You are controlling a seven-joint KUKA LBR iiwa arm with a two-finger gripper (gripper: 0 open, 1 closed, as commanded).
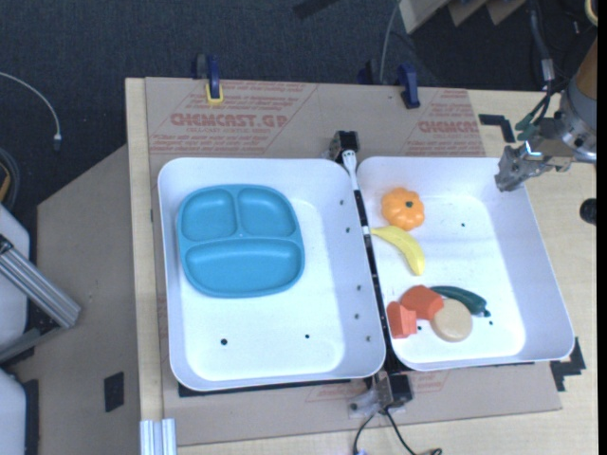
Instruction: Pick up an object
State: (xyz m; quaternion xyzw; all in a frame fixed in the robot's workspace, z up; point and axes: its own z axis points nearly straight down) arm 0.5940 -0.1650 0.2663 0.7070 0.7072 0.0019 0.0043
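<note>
The right bin (517, 254) holds several toy foods. An orange pumpkin (402, 209) lies near its back left, and a yellow banana (402, 248) sits just in front of it. Near the front, a red-orange piece (413, 311), a beige round piece (452, 325) and a dark green piece (463, 299) lie clustered together. My gripper (515, 171) hangs over the bin's back right corner, well apart from all of them, and nothing shows in it.
A blue divided plate (242, 240) lies in the left bin (275, 349). A ridge with black clips (345, 146) separates the two bins. Blue clamps (213, 76) hold the cardboard sheet at the back. Cables run behind the bench.
</note>
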